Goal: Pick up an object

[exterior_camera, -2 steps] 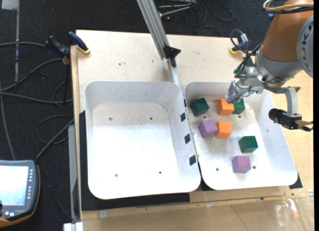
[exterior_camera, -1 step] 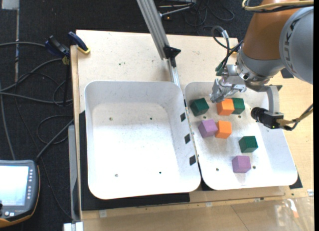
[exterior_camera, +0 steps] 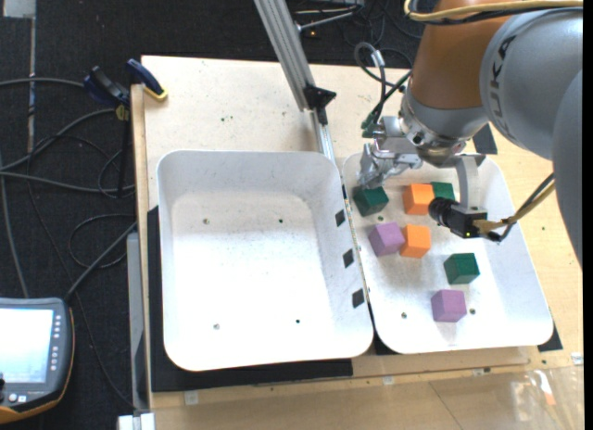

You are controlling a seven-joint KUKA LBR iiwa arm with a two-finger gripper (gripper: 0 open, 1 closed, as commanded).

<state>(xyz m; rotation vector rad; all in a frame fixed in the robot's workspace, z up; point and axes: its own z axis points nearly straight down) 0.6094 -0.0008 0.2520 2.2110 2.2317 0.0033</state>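
Note:
Several small blocks lie in the right bin (exterior_camera: 515, 324). A green block (exterior_camera: 371, 200) sits at its far left, just below my gripper (exterior_camera: 374, 174), which hangs right over it. The view does not show whether the gripper touches the block. Two orange blocks (exterior_camera: 419, 198) (exterior_camera: 416, 240), two purple blocks (exterior_camera: 387, 237) (exterior_camera: 448, 305) and two more green blocks (exterior_camera: 443, 191) (exterior_camera: 460, 268) lie spread to the right and toward the front. The grey arm with its orange band (exterior_camera: 463, 25) reaches in from the upper right.
The left bin (exterior_camera: 185, 164) lies beside the right one, sharing a middle rim. A slanted metal rail (exterior_camera: 287, 39) ends near the bins' far junction. A blue clamp (exterior_camera: 125, 85) sits at the bench's far left corner. A black cable fitting (exterior_camera: 459, 220) hangs over the right bin.

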